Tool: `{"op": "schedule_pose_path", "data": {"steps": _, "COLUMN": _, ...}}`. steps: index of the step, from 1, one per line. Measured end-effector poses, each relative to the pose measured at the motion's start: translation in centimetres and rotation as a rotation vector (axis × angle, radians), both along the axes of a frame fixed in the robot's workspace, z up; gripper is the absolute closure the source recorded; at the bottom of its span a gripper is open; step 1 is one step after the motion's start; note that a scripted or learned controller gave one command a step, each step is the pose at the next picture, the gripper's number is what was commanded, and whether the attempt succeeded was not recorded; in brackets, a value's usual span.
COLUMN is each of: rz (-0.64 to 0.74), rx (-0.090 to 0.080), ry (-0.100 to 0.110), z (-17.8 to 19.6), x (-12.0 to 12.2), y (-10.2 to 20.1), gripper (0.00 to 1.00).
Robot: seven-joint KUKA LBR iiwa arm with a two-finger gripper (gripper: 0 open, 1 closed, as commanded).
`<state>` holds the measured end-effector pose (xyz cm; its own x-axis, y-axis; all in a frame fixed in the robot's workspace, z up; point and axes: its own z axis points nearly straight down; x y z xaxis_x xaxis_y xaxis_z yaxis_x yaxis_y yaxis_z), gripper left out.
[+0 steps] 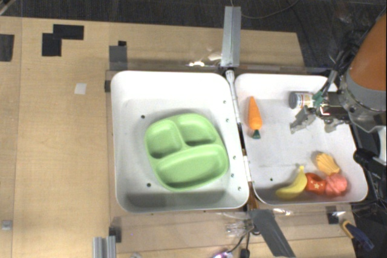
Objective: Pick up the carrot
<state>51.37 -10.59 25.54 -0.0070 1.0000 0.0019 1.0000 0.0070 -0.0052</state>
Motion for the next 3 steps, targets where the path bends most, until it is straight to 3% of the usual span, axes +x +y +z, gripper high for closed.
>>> {"op": "schedule_pose_path", "data": {"steps": 1, "rz": 0.018, "rx": -0.001, "ry": -0.001, "z": -2.6, "x": 3.7, "y": 7.1, "gripper": 0.0}}
{"op": "schedule_pose_path", "data": {"steps": 2, "rz": 0.099, "rx": 0.0, "ry": 0.0, "z": -7.5, "x": 6.5, "y": 6.5, "gripper": 0.0}}
{"op": "schedule_pose_path", "data": {"steps": 3, "rz": 0.212, "rx": 0.001, "ry": -0.001, "z": -4.5, "x": 4.0, "y": 4.9, "gripper": 0.0}}
